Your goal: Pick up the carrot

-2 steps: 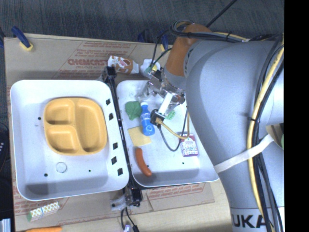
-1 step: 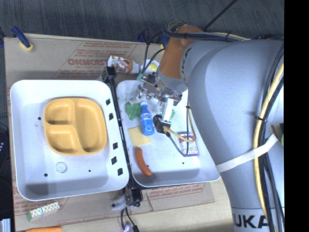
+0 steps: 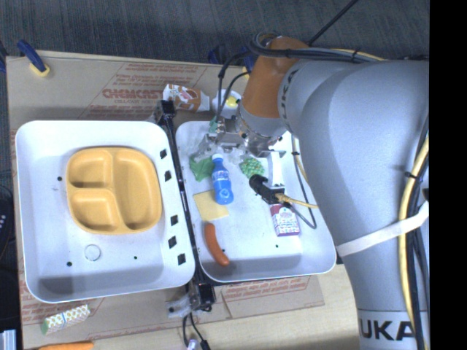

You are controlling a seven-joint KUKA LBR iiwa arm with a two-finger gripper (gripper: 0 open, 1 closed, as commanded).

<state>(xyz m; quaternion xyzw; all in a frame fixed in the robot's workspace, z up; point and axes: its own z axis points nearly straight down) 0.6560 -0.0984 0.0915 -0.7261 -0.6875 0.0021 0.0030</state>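
The carrot (image 3: 215, 244), a short orange-red stick, lies in the right bin (image 3: 314, 257) near its front left corner, against the left wall. My gripper (image 3: 221, 141) hangs over the far end of the same bin, above a green leafy piece (image 3: 200, 167) and the cap of a blue bottle (image 3: 221, 181). It is well behind the carrot, with the bottle and a yellow cheese slice (image 3: 212, 205) between them. Nothing can be seen held in it.
A second green piece (image 3: 252, 168), a white packet (image 3: 277, 168) and a red sachet (image 3: 285, 220) lie on the right side of the right bin. The left bin (image 3: 44, 268) holds a yellow divided plate (image 3: 113, 189). The arm's bulk covers the right bin's far right corner.
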